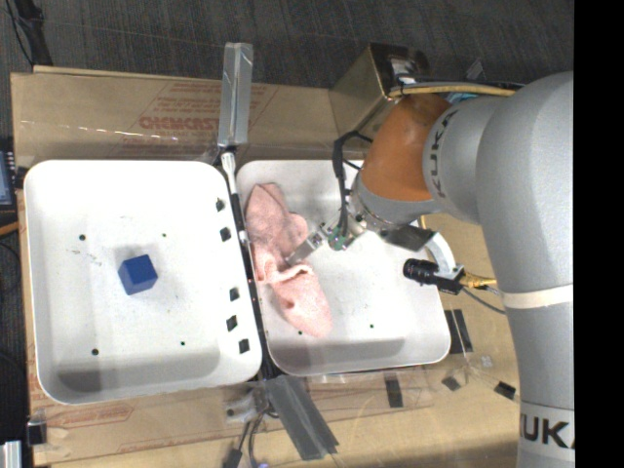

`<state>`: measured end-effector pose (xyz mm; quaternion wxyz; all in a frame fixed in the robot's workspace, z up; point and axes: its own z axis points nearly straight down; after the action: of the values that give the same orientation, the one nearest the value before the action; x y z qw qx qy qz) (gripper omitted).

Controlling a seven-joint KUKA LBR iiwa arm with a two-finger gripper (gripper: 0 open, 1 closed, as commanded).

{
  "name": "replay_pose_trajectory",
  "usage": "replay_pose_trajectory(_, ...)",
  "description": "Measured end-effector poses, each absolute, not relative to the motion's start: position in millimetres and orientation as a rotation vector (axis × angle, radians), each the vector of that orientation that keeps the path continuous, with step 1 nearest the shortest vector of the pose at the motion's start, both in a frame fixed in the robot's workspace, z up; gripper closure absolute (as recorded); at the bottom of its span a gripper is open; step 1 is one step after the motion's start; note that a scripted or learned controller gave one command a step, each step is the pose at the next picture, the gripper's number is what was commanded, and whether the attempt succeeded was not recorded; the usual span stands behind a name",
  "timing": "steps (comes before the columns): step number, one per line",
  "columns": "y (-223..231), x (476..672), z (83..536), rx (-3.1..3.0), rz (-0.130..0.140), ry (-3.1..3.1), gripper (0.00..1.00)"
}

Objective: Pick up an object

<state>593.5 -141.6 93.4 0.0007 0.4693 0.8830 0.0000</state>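
A crumpled pink cloth [304,303] lies along the left side of the right bin [390,330], stretching from its far wall toward its middle. My gripper [296,253] reaches in from the right and is down at the middle of the cloth, touching it or just above it. Its tip shows as a thin grey bar against the pink fabric. A small blue cube [138,273] sits alone in the left bin [88,349], well away from the gripper.
The grey arm with its orange band [405,154] covers the right bin's far right corner. A divider with black clips [237,261] runs between the bins. Cardboard [117,105] lies behind them, and cables trail at the right.
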Motion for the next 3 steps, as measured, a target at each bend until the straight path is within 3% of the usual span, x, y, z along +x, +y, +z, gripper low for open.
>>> replay_pose_trajectory(1, -149, 559.7, 198, 1.374, 0.0, 2.824, 0.0)
replay_pose_trajectory(2, -205, 540.5, 137, 1.344, -0.001, 2.843, 0.0)
replay_pose_trajectory(3, -120, 597.2, 99, 1.396, 0.0, 2.816, 0.0)
